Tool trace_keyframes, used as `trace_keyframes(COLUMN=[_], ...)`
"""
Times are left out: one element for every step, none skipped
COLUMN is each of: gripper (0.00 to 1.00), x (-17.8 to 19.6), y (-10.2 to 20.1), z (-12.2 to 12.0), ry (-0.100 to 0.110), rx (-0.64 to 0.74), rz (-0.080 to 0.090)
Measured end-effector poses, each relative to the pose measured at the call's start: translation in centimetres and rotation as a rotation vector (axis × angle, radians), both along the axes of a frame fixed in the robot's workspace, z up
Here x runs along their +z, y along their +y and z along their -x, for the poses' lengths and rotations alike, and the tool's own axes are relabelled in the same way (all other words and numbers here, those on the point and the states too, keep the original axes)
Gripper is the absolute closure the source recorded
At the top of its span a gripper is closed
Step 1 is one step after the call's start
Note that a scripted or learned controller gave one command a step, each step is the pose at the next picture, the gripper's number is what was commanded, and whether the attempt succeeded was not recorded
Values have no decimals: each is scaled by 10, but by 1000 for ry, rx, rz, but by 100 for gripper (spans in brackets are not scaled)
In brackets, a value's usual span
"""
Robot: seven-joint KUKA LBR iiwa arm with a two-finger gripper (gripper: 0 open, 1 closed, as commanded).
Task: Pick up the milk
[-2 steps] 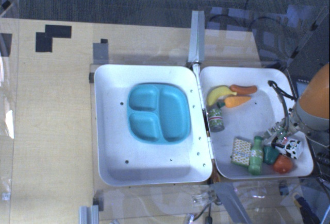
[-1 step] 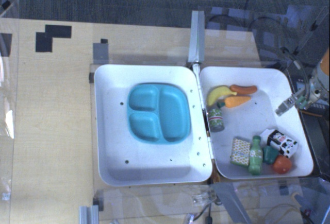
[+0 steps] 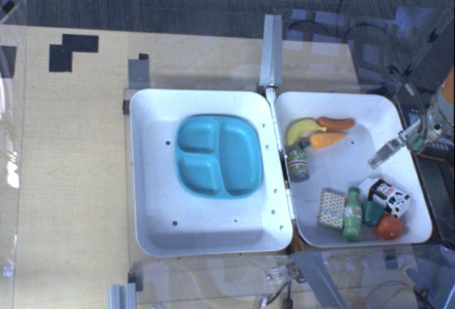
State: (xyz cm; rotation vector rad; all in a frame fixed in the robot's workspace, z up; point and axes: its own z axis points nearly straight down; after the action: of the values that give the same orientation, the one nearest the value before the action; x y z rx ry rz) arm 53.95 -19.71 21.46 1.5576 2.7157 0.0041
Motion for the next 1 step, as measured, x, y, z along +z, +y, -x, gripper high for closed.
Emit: trace_keyframes(gripper=[0], x=[-106], y=[-10], z=[38], ry=[-19], rx=[-23], rz=[7])
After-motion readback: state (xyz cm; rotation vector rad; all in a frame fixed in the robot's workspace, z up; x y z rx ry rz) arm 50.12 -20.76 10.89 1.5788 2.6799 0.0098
